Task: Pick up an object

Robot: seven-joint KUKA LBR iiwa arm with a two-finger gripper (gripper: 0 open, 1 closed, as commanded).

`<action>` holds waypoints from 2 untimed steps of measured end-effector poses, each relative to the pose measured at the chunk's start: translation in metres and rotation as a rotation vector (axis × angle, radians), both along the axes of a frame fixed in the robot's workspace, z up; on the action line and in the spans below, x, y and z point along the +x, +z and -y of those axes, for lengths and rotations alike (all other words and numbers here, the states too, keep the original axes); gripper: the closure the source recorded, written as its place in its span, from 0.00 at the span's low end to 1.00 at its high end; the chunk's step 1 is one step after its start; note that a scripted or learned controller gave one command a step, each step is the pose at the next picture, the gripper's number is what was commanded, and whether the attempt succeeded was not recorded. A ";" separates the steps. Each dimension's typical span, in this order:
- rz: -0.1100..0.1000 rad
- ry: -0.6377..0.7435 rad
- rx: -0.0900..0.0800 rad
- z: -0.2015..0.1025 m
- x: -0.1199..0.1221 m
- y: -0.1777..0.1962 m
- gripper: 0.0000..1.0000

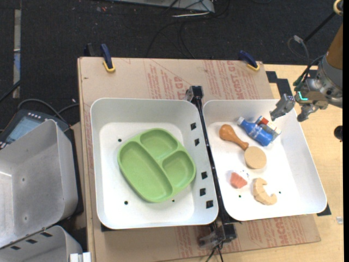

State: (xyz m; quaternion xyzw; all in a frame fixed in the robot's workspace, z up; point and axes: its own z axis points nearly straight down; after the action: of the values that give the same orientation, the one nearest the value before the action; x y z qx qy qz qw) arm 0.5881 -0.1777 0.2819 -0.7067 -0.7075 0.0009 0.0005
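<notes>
Our gripper (291, 109), open and holding nothing, hovers over the right bin's (311, 162) far edge. Just left lies the blue bottle (256, 131): probably light, stiff, slippery; we'd pinch its body crosswise.

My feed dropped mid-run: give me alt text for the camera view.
The hand hovers open over the right bin, near a blue bottle, a wooden pestle, a pink block and a tan curved piece. The left bin holds a green divided plate.
</notes>
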 end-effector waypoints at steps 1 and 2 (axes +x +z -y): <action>0.002 0.000 0.000 0.000 0.000 0.001 0.00; -0.002 -0.002 0.001 0.007 0.006 -0.048 0.00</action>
State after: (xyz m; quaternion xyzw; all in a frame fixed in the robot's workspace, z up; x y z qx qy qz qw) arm 0.5941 -0.1846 0.2335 -0.7075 -0.7067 0.0014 0.0015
